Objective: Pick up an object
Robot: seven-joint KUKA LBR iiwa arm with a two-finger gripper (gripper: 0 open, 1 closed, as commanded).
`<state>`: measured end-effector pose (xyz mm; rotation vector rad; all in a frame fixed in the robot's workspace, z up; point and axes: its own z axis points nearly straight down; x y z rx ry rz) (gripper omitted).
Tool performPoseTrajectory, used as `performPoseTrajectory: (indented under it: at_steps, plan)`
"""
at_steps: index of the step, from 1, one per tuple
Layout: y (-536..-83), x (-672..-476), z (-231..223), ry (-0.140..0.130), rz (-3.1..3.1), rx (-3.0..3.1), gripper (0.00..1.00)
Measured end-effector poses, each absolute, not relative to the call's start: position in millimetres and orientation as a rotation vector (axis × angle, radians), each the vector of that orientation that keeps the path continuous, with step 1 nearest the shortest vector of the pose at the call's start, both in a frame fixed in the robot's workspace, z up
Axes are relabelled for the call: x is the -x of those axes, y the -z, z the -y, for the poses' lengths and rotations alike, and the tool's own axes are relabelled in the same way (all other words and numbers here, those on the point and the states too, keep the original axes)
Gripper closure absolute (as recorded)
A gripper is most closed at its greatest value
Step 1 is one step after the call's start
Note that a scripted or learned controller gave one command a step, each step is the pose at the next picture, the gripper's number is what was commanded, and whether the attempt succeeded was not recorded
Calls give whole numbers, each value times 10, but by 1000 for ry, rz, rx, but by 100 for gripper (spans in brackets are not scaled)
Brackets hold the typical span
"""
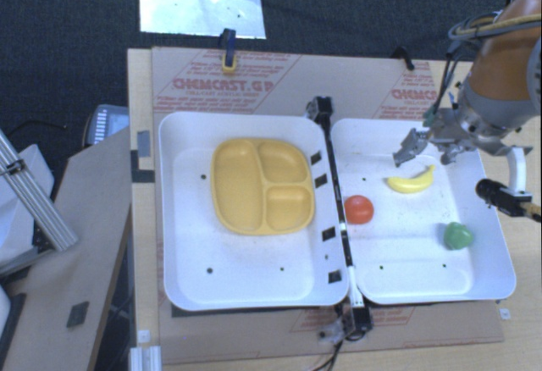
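In the right bin [423,280] lie a yellow banana [411,181], an orange-red round fruit [359,209] near the divider, and a small green object [458,235] toward the right wall. My gripper [429,152] hangs just above and behind the banana at the bin's back right. Its fingers are spread open with nothing between them. One fingertip [405,154] points down to the left of the banana's far end. The arm's orange band rises out of the view's right edge.
The left bin [186,276] holds a yellow divided plate [261,185]. A black clip strip [332,191] runs along the joint between the bins. Bare white floor lies at the front of the right bin.
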<state>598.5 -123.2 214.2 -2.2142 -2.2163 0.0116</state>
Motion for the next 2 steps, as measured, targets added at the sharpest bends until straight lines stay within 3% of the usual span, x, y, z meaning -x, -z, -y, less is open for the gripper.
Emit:
performPoseTrajectory:
  at_steps: [1,2]
  plan:
    - [-2215,-6011,1229,0,2226,2218,0]
    - [-1798,-6029,1190,0,2224,2219,0]
